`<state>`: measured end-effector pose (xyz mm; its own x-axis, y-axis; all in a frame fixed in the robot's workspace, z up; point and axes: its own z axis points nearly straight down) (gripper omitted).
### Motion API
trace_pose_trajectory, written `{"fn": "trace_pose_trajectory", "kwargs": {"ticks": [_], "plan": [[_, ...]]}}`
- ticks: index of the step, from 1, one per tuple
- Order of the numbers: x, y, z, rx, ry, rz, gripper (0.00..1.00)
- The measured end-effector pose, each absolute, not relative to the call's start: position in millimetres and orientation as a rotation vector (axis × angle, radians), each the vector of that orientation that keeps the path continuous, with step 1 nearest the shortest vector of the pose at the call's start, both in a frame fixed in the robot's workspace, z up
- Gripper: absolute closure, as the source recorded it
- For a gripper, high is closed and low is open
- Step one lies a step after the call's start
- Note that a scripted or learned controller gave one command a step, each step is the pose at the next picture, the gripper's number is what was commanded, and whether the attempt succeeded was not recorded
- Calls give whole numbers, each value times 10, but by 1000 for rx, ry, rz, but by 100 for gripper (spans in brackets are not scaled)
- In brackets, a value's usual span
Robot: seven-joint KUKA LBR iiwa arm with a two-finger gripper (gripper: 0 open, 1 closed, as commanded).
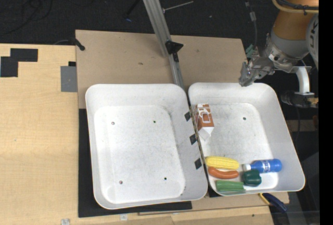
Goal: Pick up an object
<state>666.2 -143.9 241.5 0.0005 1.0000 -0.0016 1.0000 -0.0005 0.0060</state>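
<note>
Above the right bin's (270, 95) rim, metal gripper (246, 80), ridged yellow corn (222, 162) below.

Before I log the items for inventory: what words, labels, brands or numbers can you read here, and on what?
No text reads clearly.
Orange-and-white carton by the right bin's left wall: printed markings, too blurred to read.
Blue bottle: label too small to read.
Corn cob, green piece: no print visible.
</note>
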Motion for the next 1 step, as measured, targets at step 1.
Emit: {"fn": "trace_pose_trajectory", "kwargs": {"ticks": [1], "plan": [[6670, -1452, 2896, 2214, 2224, 4, 100]]}}
